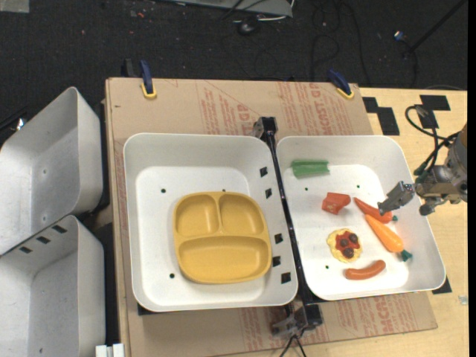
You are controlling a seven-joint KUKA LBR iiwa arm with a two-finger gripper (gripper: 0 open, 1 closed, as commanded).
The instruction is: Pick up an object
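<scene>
At the right edge, the arm's wrist (450, 175) is a grey metal block with dark fittings and black cables looping above it. Its claw (396, 197) is slim, dark grey metal with angular links.

Cardboard-topped bench (201, 99), two white bins (141, 199) (side by side)

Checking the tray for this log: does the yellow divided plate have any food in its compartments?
Empty. All three compartments of the yellow plate show bare yellow.
</scene>
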